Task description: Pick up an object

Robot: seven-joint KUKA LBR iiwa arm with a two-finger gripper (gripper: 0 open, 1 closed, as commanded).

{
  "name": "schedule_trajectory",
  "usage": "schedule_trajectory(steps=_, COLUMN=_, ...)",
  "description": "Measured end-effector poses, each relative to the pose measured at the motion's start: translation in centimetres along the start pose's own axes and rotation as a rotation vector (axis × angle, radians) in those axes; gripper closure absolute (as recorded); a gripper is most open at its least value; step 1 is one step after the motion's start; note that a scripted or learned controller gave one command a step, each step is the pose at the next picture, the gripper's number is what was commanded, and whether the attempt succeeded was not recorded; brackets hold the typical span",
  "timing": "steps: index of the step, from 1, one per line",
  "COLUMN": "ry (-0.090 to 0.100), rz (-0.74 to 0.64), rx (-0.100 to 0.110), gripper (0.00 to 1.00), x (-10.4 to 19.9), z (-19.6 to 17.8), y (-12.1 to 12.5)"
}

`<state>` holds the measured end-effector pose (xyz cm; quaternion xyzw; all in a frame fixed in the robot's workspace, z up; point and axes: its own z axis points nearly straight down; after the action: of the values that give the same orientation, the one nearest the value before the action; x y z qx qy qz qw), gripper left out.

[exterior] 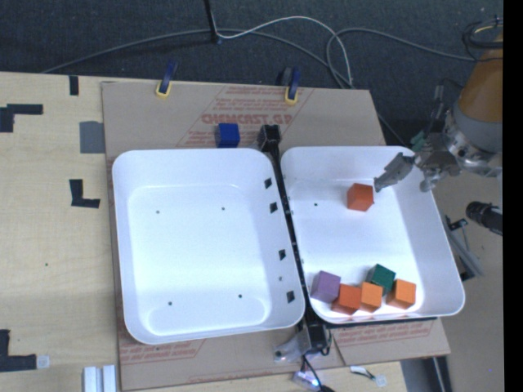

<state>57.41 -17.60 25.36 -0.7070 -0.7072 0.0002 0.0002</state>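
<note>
Hovering over the right white plastic bin (425, 219), the claw (409, 170) stands open and empty, just right of the small orange-red cube (359, 197), which lies isolated at the far side, favouring an unobstructed grasp.

A brown cardboard sheet (327, 104) is lying on the wooden surface (41, 219), held at its far edge by two blue and yellow clamps (166, 81). A small blue block (228, 134) is sitting on the cardboard. Black tape pieces (79, 194) are sticking to the surface, and cables (270, 27) are trailing over dark carpet (98, 15).
</note>
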Motion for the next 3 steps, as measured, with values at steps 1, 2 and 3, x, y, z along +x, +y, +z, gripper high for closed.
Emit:
schedule_trajectory(steps=1, ry=0.003, rz=0.001, rx=0.012, gripper=0.00, x=-2.5, z=13.6, y=2.5)
schedule_trajectory(steps=2, ry=-0.001, rz=-0.005, rx=-0.002, gripper=0.00, x=2.2, z=16.5, y=8.5)
schedule_trajectory(steps=3, ry=-0.001, rz=0.001, rx=-0.001, gripper=0.00, x=0.6, z=16.4, y=7.9)
